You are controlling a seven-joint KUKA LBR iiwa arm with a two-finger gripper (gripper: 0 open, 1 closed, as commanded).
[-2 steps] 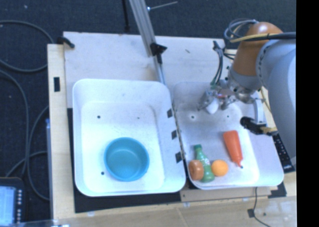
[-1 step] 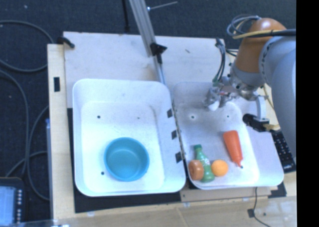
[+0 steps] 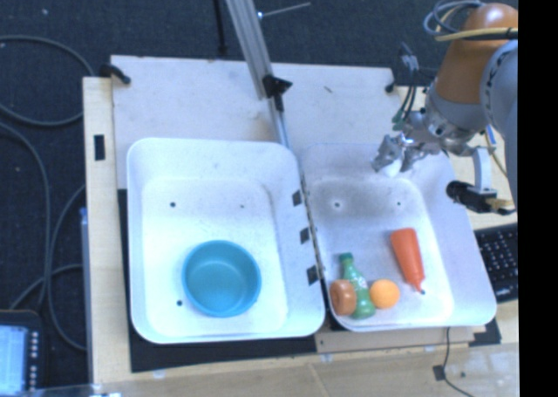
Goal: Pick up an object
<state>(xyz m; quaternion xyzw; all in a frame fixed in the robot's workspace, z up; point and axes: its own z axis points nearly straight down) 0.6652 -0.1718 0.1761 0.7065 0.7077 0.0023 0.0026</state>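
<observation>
My gripper (image 3: 394,160) hangs over the far edge of the right bin (image 3: 366,203), its two fingers spread apart with nothing between them. An orange carrot-shaped toy (image 3: 407,256) lies well below it, toward the bin's near right. At the near edge a small green bottle (image 3: 356,286) rests between a brown-red round piece (image 3: 343,298) and an orange ball (image 3: 384,293). The left bin (image 3: 209,186) holds a blue bowl (image 3: 221,277).
A slanted metal pole (image 3: 248,29) rises from behind the seam between the bins. A black keyboard (image 3: 499,260) sits off the right bin's right side. Cables run over the dark floor at left.
</observation>
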